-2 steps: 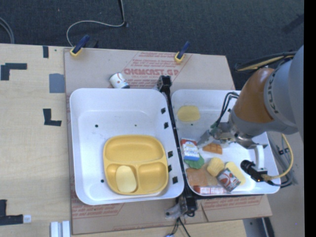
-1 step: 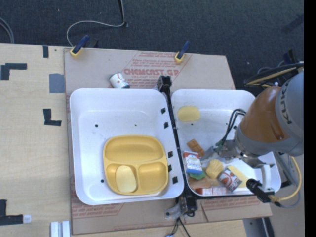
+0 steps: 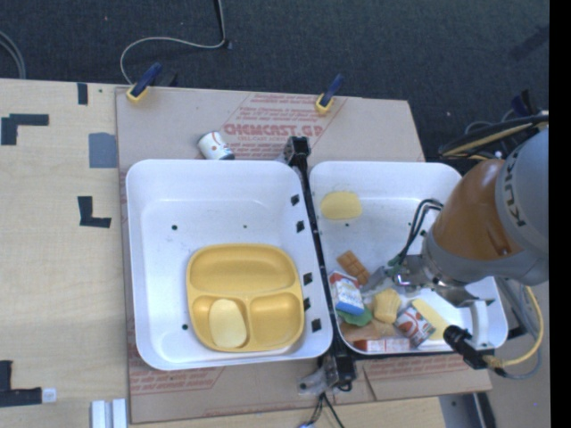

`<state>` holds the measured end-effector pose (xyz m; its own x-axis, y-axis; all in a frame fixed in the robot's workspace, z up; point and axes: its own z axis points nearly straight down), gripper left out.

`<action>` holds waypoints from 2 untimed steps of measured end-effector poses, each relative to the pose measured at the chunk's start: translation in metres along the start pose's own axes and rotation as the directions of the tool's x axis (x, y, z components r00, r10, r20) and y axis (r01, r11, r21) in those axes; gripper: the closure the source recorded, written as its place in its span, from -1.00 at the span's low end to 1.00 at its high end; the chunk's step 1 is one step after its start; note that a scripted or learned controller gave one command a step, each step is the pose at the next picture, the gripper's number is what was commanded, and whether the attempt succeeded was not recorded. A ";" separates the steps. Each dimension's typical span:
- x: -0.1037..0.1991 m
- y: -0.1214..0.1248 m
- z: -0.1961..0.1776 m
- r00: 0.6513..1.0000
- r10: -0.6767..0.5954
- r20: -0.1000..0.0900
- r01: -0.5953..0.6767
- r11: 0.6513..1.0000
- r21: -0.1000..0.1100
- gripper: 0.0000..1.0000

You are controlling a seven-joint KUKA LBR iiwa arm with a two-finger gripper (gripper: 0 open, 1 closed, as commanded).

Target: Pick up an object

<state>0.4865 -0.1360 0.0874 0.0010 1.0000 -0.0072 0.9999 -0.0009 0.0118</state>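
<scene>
I see the arm (image 3: 495, 226) reaching in from the right, its grey body and orange band hanging over the right bin (image 3: 393, 175). The gripper (image 3: 399, 277) sits low over the pile of objects at the near end of that bin; I cannot tell from this angle how it is set or whether anything is in its hold. The pile lies just beside and below it: a small brown waffle-like piece (image 3: 351, 263), a red, white and blue carton (image 3: 348, 297) with something green (image 3: 355, 319) under its near edge, a pale yellow block (image 3: 386, 306), a red-and-white packet (image 3: 412, 325), and a pale yellow stick (image 3: 431, 313) touching the packet. Well apart from the pile, near the far end of the same bin, I note a round yellow piece (image 3: 340, 206) lying alone. The left bin (image 3: 156, 194) bears a yellow divided tray (image 3: 244, 294), and a pale yellow oval (image 3: 228, 322) rests in its near-left compartment.
</scene>
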 end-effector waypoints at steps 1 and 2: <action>0.001 0.000 -0.010 1.000 0.000 -0.003 0.000 1.000 0.003 1.00; 0.083 0.049 -0.102 1.000 -0.013 -0.010 0.013 1.000 0.002 1.00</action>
